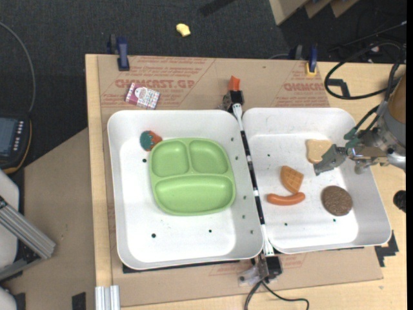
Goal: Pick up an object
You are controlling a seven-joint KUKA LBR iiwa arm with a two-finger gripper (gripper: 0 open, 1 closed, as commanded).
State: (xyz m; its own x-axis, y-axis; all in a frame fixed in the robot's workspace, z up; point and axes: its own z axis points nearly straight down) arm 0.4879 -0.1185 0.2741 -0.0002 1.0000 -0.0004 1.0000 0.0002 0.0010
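- the right bin (361,237) carries four small things: a beige bread piece (316,148) near its far edge, an orange waffle piece (292,177) about the middle, a hot dog (286,199) just on the near side of the waffle, and a brown round patty (337,200) toward the right edge.
- the gripper (324,165) comes in from the right edge of this bin and hangs just beside the bread piece, on its near side. i cannot tell how wide it stands, the view is too small; nothing is seen held in it.
- the left bin (122,173) carries a green divided plate (191,175) in its middle, and a small red and green thing (150,139) at the plate's far left corner.
- my judgement: the bread is the closest target. it looks like toy food, so prob. light and stiff, w/ a smooth surface that may slip.
- best to take it across its narrow width, w/ the tool low near the bin floor; it lies flat, so there is little height to catch.
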